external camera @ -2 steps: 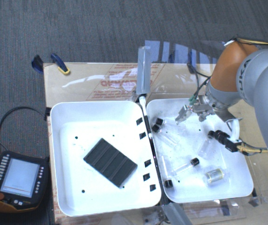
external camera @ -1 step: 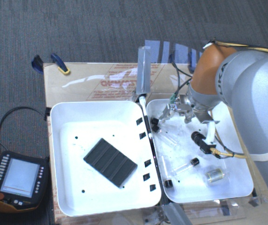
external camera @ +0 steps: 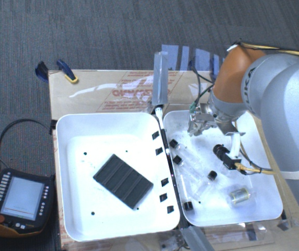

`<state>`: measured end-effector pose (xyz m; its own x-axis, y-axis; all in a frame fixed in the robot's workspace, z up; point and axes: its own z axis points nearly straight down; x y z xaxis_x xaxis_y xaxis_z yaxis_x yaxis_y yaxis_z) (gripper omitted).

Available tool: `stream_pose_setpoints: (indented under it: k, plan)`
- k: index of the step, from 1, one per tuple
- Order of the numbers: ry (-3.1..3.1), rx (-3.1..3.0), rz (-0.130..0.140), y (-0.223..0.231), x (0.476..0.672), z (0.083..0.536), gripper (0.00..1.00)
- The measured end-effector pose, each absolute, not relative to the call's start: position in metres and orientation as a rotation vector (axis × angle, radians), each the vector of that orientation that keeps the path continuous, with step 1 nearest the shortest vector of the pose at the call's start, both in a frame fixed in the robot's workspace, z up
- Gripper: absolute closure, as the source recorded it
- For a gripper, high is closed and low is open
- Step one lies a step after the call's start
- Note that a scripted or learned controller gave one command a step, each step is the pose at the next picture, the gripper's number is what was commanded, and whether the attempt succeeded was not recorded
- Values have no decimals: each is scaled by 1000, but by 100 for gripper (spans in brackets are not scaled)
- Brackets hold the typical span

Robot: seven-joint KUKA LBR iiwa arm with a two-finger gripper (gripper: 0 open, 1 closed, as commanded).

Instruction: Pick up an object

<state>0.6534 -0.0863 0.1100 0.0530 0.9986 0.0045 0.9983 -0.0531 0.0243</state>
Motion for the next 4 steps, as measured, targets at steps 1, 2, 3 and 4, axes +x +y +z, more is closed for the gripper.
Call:
stream_pose_setpoints:
  k: [1, 2, 3, 4]
  plan:
    - [2152, 2269, 31, -86, 653, 110, 0]
    - [2155, 2270, 29, -86, 653, 118, 100]
    - [2155, 2270, 28, -86, 653, 118, 0]
    - [2158, 2270, 27, -87, 653, 126, 100]
